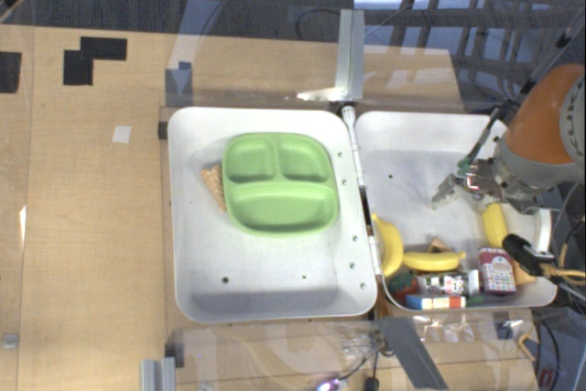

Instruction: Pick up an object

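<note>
Camera view, progress: as I judge it, nothing is picked up yet; the reach into the right bin (pixel 403 137) is made, while the descent, the grasp and the lift are all left.
Camera view, arm: the arm (pixel 548 128) enters at the right edge of the frame, with its orange band above the wrist.
Camera view, claw: the gripper (pixel 458 183) hangs over bare white floor in the middle of the right bin; its fingers look spread apart, with nothing between them.
Camera view, likely target: the corn cob (pixel 494 223) lies just right of and below the claw, near the bin's lower right.
Camera view, corn axis: its long axis runs nearly top to bottom of the frame; which end is the tip I cannot tell.
Camera view, other choices: two bananas (pixel 430 261) lie at the bin's lower edge, one curving up along the divider, the other lying left to right.
Camera view, clutter: small boxes (pixel 496 273) crowd the lower right corner.
Camera view, left bin: a green divided plate (pixel 277 182) sits in the left bin (pixel 197 224), centre of the frame.
</note>
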Controlling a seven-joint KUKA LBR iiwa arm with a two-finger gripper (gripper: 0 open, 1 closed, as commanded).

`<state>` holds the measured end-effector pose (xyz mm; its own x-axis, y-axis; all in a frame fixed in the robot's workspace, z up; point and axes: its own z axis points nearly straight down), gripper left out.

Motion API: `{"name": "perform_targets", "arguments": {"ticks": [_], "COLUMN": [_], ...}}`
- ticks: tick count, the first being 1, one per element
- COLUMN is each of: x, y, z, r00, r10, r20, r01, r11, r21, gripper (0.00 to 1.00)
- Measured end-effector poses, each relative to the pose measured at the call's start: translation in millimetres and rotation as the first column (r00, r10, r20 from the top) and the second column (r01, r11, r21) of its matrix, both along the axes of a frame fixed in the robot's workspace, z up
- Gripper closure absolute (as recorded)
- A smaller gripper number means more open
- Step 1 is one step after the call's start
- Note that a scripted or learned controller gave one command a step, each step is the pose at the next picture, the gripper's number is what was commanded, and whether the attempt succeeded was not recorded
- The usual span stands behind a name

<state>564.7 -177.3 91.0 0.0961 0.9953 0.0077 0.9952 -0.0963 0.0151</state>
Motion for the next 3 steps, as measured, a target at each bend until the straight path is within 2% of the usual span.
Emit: {"name": "perform_targets", "arguments": {"ticks": [1,2,3], "x": [-45.7,-1.3,106.8], "y": [-8.8,64.7,62.6], "z": [0.9,0.6,-2.9], "r00": [0.998,0.988,0.976], "r10": [-0.055,0.153,0.216], "r20": [0.001,0.004,-0.007], "r01": [0.055,-0.153,-0.216], "r11": [0.998,0.988,0.976], "r21": [0.014,-0.009,-0.009], "gripper": [0.0,0.0,0.0]}}
